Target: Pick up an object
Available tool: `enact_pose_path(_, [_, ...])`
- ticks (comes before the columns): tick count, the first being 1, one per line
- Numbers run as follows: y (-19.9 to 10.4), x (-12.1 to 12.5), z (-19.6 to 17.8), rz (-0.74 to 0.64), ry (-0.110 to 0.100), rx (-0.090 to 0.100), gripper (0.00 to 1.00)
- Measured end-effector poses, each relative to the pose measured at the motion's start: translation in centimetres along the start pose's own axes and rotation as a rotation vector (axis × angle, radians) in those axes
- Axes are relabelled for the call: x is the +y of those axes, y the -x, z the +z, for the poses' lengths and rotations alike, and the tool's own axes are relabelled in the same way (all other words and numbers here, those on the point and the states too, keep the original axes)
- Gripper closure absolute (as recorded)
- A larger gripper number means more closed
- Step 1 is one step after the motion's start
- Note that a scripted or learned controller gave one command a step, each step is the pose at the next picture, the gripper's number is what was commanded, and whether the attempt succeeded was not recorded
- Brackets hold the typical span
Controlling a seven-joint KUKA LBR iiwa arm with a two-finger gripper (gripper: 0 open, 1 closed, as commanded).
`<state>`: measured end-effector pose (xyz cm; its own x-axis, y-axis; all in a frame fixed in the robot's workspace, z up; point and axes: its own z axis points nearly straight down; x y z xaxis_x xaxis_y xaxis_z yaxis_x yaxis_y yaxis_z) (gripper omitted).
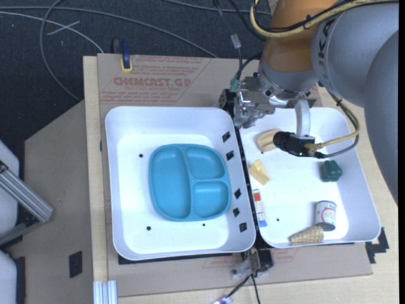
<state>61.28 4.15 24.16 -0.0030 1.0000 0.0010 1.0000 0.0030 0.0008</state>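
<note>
Two shallow white bins sit side by side on the counter [57, 170], with a sheet of brown cardboard with red print [161, 75] under them. The left white bin [120, 170] has just one thing in it, a light blue plastic plate with three compartments [190, 181], lying flat pretty much in the middle.

All the small stuff is in the right white bin [354, 201]:
- a tan, bread-like chunk [267, 139] near the far left corner
- a pale yellow wedge that looks like cheese [258, 171] along the left edge, about halfway down
- a small flat white packet with red and blue marks [259, 208] further down that same left edge (too small to read)
- a little dark green lump [330, 170] over by the right edge
- a small tin can with a red and white label [325, 213] lying on its side toward the near right corner
- a brown waffle cone [307, 235] lying flat against the near edge, just beside the can

The claw [249, 109] is down at the far left corner of the right bin, right over the lip where the two bins meet. Honestly can't tell if it's spread or pressed together, since the wrist hardware sits in the way, and I can't see anything pinched in it. The closest item is the tan chunk, near the claw but apart from it. Everything else in that bin is well apart from the claw and resting on the bin floor.
</note>
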Motion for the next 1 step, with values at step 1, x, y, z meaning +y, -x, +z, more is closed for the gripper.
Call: enact_pose_path(1, [-4.90,-0.99,1.72,0.001,-0.004,0.000,1.00])
